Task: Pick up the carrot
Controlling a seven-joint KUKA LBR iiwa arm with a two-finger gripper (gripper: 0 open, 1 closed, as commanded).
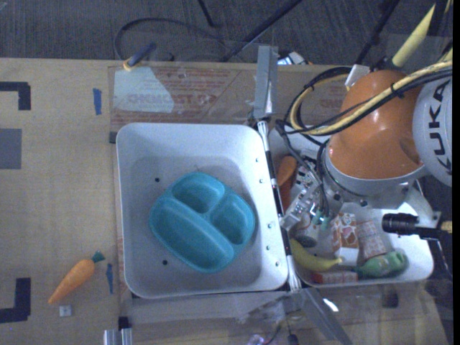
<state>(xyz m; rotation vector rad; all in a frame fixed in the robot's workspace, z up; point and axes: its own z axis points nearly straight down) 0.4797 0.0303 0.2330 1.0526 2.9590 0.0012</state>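
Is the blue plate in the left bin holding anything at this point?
Empty. The plate lies flat in the left bin, tilted diagonally, and all three compartments show bare blue.

Robotics laboratory test cell. Indicators: taped position markers (16, 95) on the tabletop (57, 214), loose cables (154, 34) and stand legs (287, 6) on the carpeted floor (86, 13) beyond.

Blue divided plate (203, 221) in left bin (136, 146) — banana (313, 258) (plus packets) in right bin (422, 264).
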